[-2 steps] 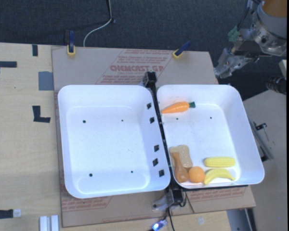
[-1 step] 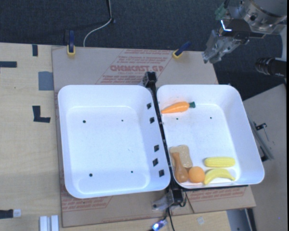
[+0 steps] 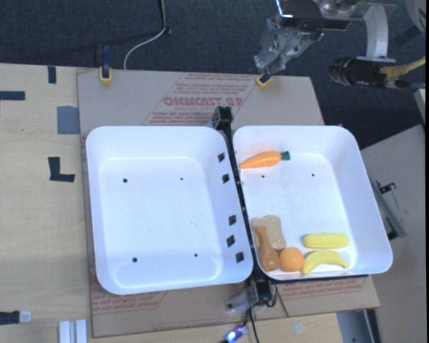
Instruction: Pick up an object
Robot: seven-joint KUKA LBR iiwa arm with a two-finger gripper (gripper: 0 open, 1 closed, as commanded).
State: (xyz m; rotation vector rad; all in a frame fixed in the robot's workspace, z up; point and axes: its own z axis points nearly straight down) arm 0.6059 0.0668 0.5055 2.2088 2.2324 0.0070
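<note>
Left bin [image 3: 111,213]: white, scattered black dots on its floor.
Right bin [image 3: 357,184]: white, two black dots.
Divider between bins [image 3: 231,191]: black clips.
Carrot [image 3: 261,160]: orange, green tip.
Bread slice [image 3: 269,229]: tan.
Round fruit [image 3: 292,259]: orange.
Corn cob [image 3: 325,241]: yellow.
Banana [image 3: 324,261]: yellow.
Board under bins [image 3: 193,102]: brown cardboard, red lettering.
Desk [image 3: 28,191]: pale wood grain, dark blue and grey tape marks.
Clamps [image 3: 105,71]: yellow and blue.
Cable [image 3: 146,38]: white.
Floor [image 3: 57,13]: dark blue-grey.
Tool [image 3: 277,52]: grey metal.
</note>
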